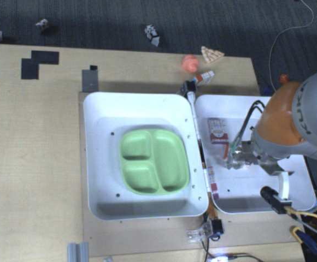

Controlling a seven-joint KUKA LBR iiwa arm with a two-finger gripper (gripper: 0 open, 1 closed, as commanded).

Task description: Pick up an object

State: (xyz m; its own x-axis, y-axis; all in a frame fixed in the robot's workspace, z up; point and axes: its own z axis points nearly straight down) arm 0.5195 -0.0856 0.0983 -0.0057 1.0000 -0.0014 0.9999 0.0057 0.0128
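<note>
Attention is being centred on the right bin point(300, 198), taken here as the landmark. At its near rim, a black part of the tool and some yellow cables are hanging just outside the wall. Further in, over the middle of the bin floor, the gripper point(236, 158) is being held low by the grey arm point(306, 119), whose orange band is lying just behind it. Whether the claw is spread or pressed together cannot be told, since the wrist is blocking it.

Just beyond the gripper, toward the bin's far-left part, a small red-and-white packet point(218, 130) is lying flat; it is judged the likeliest object to be picked. It is near the gripper but apart from it.

To the left of the bin, a green divided tray point(153, 161) is resting in the left bin point(93, 146).

For a sound pick, the claw should be shifted toward the far wall until centred over the packet, then lowered fully, because so flat a thing is easily missed.

Past the far rim, a pink ball point(190, 63) is sitting on the bench.
</note>
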